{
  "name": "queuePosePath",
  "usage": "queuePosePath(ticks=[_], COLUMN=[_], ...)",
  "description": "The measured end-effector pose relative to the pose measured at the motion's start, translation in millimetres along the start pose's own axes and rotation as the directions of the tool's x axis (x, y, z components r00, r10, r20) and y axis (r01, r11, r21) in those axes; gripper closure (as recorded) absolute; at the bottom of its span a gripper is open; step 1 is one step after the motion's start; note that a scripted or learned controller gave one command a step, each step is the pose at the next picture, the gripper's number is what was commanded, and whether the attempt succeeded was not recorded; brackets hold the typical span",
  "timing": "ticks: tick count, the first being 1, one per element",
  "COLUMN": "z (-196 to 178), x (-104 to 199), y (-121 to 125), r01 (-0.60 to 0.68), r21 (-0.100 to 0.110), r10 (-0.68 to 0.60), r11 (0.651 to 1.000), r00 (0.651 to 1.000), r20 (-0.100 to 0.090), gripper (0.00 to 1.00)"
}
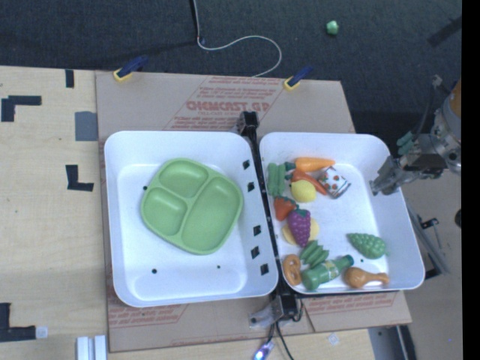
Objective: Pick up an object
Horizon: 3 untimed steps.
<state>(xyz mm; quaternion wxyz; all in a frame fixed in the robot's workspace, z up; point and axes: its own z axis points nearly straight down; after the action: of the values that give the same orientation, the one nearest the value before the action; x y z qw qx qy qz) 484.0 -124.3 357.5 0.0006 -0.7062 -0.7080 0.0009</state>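
A: Where was the end effector [384, 183] just then?

B: At the right rim of the right bin [390, 223], above its upper right part, reaching in from the right. Its dark fingers pointed down and left over the rim.

A: Wide or narrow?

B: I could not tell; it was too small and dark to read. Nothing showed between its tips.

A: And the things to pick?

B: All in the right bin, mostly along its left side. An orange carrot [313, 163] lay at the top, with a small red and white box [334, 182] just beside it and a yellow lemon [303, 192] below. Green pods [276, 177] sat against the left wall. A bunch of purple grapes [300, 225] lay in the middle of the pile.

A: Anything nearer the arm?

B: A bumpy green piece [367, 244] lay apart toward the lower right, and a brown drumstick [364, 278] rested by the bottom rim, next to a green bottle [325, 273].

A: The left bin?

B: The left bin [124, 201] held a green sectioned plate [192, 205], lying flat. Both bins sat on cardboard [217, 103] on the desk [45, 201]
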Motion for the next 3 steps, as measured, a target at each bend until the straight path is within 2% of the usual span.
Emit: queuePosePath(ticks=[3], z=[-28.5], x=[1.0], y=[0.7], r01=[0.004], r21=[0.004], r10=[-0.004], r11=[1.000], r00=[1.000], r20=[0.001], gripper=[1.00])
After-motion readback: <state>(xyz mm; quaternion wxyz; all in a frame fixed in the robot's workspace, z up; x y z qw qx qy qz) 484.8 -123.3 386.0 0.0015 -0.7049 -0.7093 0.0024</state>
